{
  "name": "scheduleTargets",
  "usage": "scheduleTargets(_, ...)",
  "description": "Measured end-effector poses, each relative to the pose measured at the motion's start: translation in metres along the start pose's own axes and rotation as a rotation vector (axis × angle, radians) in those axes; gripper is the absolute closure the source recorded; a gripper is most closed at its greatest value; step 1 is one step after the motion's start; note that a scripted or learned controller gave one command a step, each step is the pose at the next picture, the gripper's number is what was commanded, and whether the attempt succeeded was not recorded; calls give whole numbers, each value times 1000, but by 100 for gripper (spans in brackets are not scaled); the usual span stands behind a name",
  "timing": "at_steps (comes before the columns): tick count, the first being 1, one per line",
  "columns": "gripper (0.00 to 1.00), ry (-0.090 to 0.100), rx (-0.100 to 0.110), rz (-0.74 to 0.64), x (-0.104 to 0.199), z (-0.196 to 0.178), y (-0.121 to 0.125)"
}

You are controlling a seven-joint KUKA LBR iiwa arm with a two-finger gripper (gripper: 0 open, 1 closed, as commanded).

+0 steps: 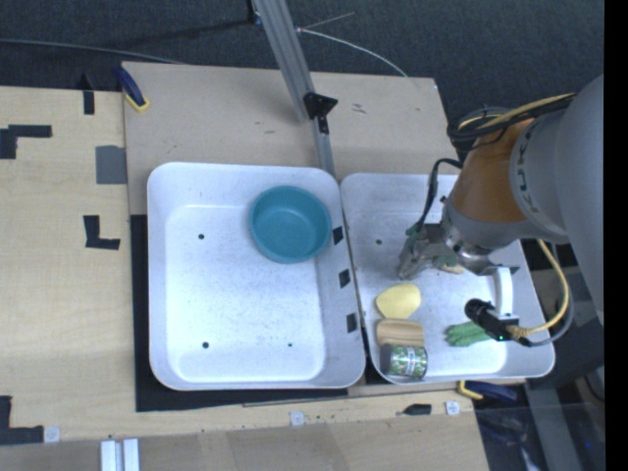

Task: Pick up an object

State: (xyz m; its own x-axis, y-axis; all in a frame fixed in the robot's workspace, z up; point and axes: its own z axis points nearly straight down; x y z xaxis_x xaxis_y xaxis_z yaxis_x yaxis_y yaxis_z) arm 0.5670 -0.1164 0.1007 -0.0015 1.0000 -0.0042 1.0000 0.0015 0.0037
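My gripper (414, 260) hangs low in the right bin (378, 209), its dark fingers pointing down-left just above a pale yellow rounded object (397, 300). Nothing shows between the fingers. Below the yellow object lies a tan wooden block (400, 333), and under that a green-labelled can (403, 362) at the bin's front rim. A small green leafy object (466, 335) lies to the right of the block. In the left bin (186, 302) a blue bowl (289, 224) sits upright near the back right corner.
The arm's orange band and grey wrist (500, 194) overhang the right bin's far right side, with cables looping beside it. A metal pole (289, 52) slants in from the top toward the gap between bins.
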Motion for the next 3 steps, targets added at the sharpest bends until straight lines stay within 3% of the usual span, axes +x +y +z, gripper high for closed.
scheduleTargets(3,100,3,0,0,5,-171,3)
